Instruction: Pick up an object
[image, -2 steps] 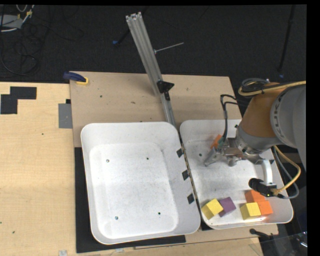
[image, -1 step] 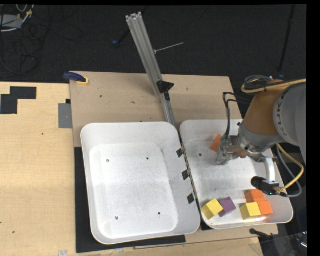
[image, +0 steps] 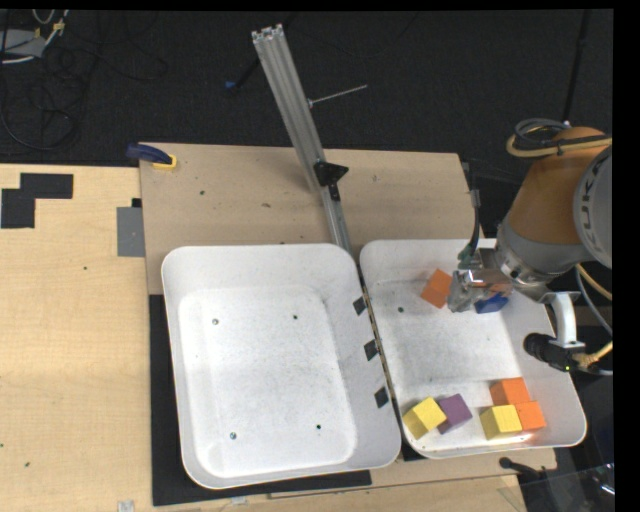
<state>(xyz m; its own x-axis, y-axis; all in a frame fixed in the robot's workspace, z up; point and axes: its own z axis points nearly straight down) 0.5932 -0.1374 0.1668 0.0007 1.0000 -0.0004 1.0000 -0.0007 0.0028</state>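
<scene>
orange block (image: 436, 288) touching gripper (image: 463, 296) at its 9 o'clock, right bin (image: 560, 425); grip state can't tell

No readable text, label or number — not on bins, blocks, bench.

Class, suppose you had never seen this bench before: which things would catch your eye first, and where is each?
The grey and orange arm reaching in from the right stands out first, its end effector low in the right bin beside an orange block and a blue object. Next come the bright blocks near that bin's front edge: yellow block, purple block, and a yellow and orange cluster.
</scene>
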